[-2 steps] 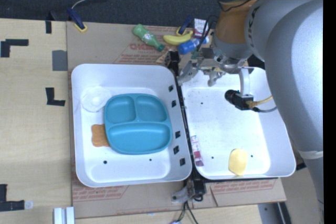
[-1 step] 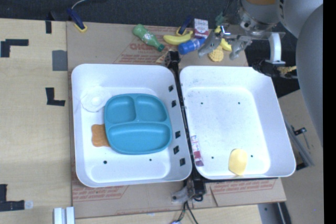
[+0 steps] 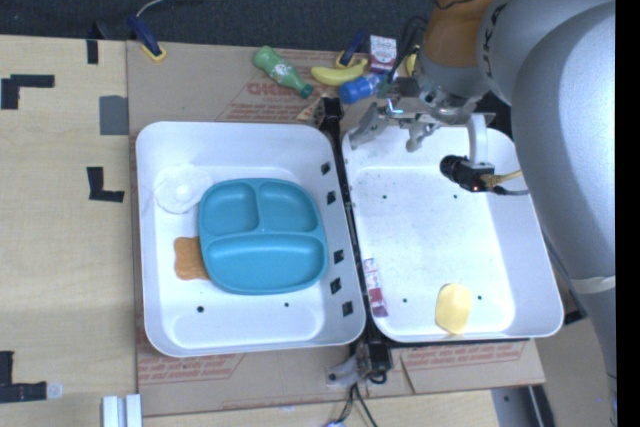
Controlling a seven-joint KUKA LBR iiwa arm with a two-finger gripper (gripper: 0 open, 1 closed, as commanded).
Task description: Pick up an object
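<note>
Bins, two of them, sit side by side on the bench: we see the left bin (image 3: 160,215) and the right bin (image 3: 520,255). We count one yellow object (image 3: 453,307) in the right bin, near its front edge, standing apart from the walls; its long axis runs roughly front to back in the bin, with the narrower end toward the front rim. In the left bin we count one blue divided plate (image 3: 263,236), lying flat, its two small compartments toward the back, one orange-brown piece (image 3: 187,258) tucked against its left edge, and one clear round item (image 3: 178,191) just behind it. Behind the bins, on the cardboard, lie one green bottle (image 3: 281,72), one banana (image 3: 338,73) and one blue object (image 3: 360,89). We see the arm (image 3: 560,115) reach in from the right, its orange band high, wrist bent down over the right bin's back edge. The gripper (image 3: 412,120) hovers there, well apart from the yellow object; we cannot tell how its jaws stand.
</note>
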